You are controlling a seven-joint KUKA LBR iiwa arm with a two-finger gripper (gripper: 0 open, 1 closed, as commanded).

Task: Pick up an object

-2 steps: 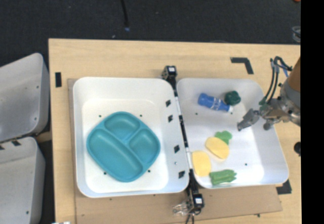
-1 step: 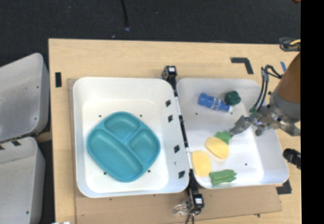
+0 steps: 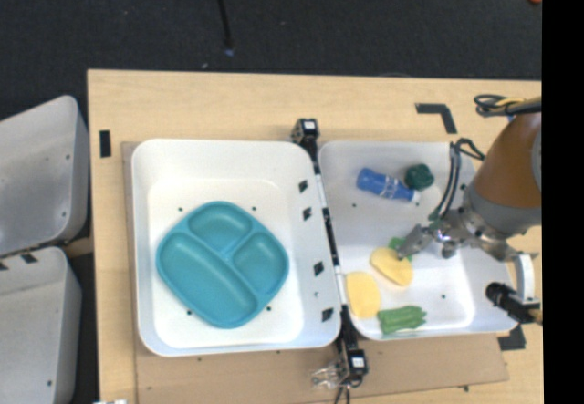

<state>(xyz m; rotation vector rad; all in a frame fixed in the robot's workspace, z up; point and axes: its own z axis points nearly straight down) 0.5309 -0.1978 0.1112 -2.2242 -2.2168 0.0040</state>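
Note:
In the right bin (image 3: 461, 315) lie several small objects. A blue bottle-shaped piece (image 3: 384, 184) and a dark green piece (image 3: 419, 177) rest at the back. Toward the front are a yellow piece (image 3: 392, 267), a second yellow piece (image 3: 362, 294) and a green piece (image 3: 401, 319). My gripper (image 3: 410, 244) reaches in from the right, low over the bin, its tip just above and right of the upper yellow piece. A small green bit shows at the tip. Whether it touches anything is unclear.
The left bin (image 3: 146, 211) holds a teal divided plate (image 3: 222, 262). A black divider with clips (image 3: 321, 220) runs between the bins. The arm's orange band (image 3: 511, 170) and cables stand over the right bin's right side.

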